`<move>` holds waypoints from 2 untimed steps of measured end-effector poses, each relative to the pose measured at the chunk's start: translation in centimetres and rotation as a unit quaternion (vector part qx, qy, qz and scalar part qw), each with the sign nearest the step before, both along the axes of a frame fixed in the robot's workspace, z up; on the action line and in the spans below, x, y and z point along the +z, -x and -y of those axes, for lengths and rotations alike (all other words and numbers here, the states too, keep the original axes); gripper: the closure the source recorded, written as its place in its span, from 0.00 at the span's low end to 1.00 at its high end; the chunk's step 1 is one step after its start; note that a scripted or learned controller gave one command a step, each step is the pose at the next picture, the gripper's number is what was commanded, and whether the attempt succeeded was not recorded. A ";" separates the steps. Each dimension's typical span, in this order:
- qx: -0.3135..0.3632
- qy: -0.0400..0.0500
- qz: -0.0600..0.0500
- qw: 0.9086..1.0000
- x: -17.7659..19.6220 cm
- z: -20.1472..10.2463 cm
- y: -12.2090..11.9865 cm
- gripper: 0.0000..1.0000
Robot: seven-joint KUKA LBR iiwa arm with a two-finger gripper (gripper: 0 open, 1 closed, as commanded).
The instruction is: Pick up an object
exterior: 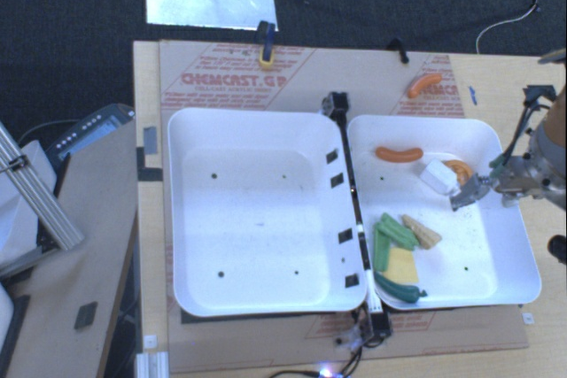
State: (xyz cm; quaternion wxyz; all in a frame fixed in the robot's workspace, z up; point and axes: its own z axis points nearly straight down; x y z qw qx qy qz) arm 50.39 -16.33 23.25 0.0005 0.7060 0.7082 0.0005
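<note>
In the right bin (509,279) lie several small objects. An orange sausage (399,154) is near its back wall. A white block (437,175) lies beside an orange piece (459,167). Further forward are a tan piece (422,231), green pieces (392,235), a yellow slab (403,264) and a dark green pod (400,290). My gripper (469,189) reaches in from the right and hangs low over the right bin. It is just right of the white block and the orange piece. Nothing shows in its grasp.
The left bin (257,208) sits beside the right one, with a black hinge strip (348,190) between them. Another orange sausage (425,85) lies on the board behind the right bin. A yellow and blue clamp (266,44) stands at the board's back edge.
</note>
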 end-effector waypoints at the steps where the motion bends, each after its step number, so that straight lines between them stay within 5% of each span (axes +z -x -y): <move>1: 0.001 0.000 0.002 1.000 1.1 0.0 -0.1 1.00; 2: 0.003 0.002 0.011 1.000 22.9 -4.3 -7.8 1.00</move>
